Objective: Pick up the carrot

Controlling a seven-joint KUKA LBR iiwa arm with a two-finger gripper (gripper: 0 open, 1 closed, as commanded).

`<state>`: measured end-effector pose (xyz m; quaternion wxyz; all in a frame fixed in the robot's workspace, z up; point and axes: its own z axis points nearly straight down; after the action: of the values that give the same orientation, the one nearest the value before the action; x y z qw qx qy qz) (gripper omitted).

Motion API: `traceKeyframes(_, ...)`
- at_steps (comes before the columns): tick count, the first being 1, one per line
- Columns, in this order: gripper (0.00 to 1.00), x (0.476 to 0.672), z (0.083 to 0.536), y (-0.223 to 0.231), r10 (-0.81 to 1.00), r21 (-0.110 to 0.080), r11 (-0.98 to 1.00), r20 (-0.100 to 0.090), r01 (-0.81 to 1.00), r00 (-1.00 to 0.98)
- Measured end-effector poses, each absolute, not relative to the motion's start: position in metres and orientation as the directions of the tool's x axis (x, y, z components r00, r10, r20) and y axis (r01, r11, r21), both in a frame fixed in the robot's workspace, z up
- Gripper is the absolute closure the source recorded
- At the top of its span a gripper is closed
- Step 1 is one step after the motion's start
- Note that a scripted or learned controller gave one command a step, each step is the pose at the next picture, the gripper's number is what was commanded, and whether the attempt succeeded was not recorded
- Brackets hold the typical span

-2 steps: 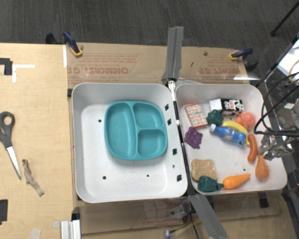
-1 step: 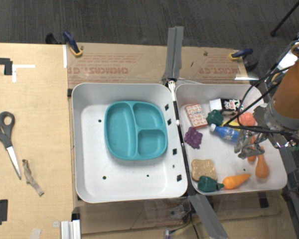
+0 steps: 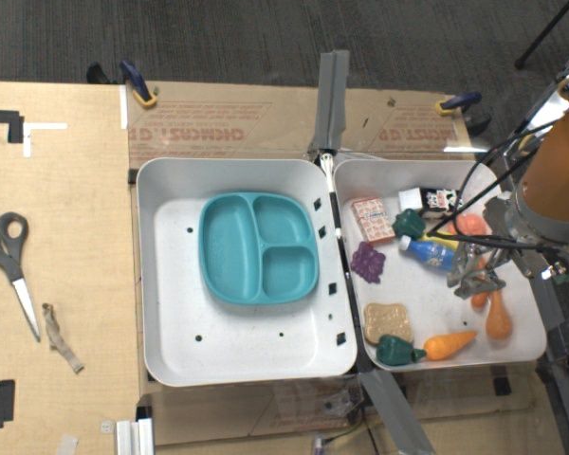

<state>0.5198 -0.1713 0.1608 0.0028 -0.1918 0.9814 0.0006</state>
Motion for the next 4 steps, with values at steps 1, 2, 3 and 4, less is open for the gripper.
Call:
traceKeyframes(1,1.00,0.522,0.170,-0.170,-0.378,-0.001,0.926,-0.010,-0.378,-0.926)
traceKeyframes(2,1.00,0.505,0.204,-0.188,-0.215,-0.001,0.977,-0.004,-0.215,-0.977)
traceKeyframes(3,1.00,0.490,0.243,-0.222,-0.102,-0.001,0.995,-0.005,-0.102,-0.995)
traceKeyframes(4,1.00,0.535,0.247,-0.221,-0.259,-0.001,0.966,-0.005,-0.259,-0.966)
